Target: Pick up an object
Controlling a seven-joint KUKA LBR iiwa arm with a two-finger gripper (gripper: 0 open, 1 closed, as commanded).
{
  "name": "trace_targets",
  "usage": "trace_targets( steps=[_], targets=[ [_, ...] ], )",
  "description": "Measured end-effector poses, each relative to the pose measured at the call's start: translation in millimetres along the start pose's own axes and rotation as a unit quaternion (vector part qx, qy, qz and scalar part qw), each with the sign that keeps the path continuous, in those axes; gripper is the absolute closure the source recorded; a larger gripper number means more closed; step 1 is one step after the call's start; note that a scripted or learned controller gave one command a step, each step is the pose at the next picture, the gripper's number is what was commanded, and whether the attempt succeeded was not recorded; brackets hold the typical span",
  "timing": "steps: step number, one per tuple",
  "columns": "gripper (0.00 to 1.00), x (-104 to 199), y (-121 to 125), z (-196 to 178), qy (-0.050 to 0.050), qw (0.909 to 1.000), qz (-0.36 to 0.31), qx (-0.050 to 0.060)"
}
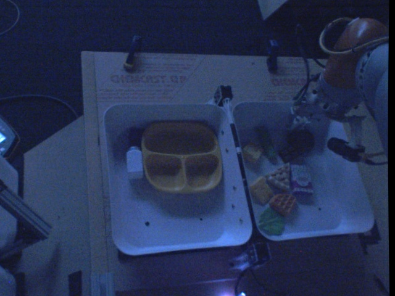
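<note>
Toy food pieces lie clustered in the right bin (345, 208), with the arm's hand (300, 127) low over that bin's far part.

Seen from above in dim bluish light, the right bin holds a pale chunk (252, 153), a dark green piece (267, 144), a dark brown object (298, 143) just under the hand, a small pink-and-white carton (301, 180), a pale wedge (280, 176), a yellow block (260, 190), an orange waffle (282, 203) and a green leaf-shaped piece (271, 222) nearest the front edge. The hand is too dark to make out, so whether it is wide, narrow or gripping anything cannot be told. The left bin (123, 227) on the worktop (92, 91) carries a yellow divided plate (181, 156), with a small white bottle (134, 161) just beside its left edge.
</note>
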State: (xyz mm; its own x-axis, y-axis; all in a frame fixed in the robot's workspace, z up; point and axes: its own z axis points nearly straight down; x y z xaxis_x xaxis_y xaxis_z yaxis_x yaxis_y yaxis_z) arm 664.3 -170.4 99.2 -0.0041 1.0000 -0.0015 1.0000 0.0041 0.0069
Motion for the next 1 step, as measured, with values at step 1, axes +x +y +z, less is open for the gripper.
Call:
trace_targets(
  steps=[1],
  targets=[
    [1.00, -5.7, 9.9, -50.1, -0.001, 1.0000, 0.001, 0.000]
  ],
)
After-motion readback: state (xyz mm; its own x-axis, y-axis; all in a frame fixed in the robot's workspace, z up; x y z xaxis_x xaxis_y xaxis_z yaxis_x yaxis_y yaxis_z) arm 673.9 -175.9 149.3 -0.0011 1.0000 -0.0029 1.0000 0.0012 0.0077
